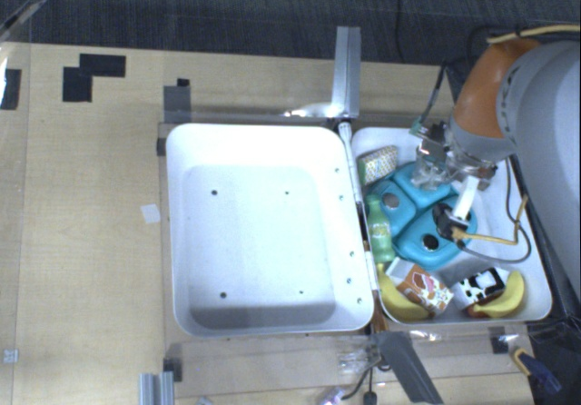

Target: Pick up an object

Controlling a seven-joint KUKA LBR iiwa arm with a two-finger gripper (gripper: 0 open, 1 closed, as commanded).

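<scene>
Right of centre, the gripper (434, 178) hangs over a blue object (419, 222); its opening cannot be told.

Grey arm (545, 113) with orange band cut off by right edge; gripper (434, 174) fingertips lost against the teal plastic block (419, 217), grip unreadable. Green bottle (378, 232) partly tucked under that block. Small black-and-white object (481, 285) too small to identify; yellow banana-shaped toy (507, 301) half covered by it
</scene>
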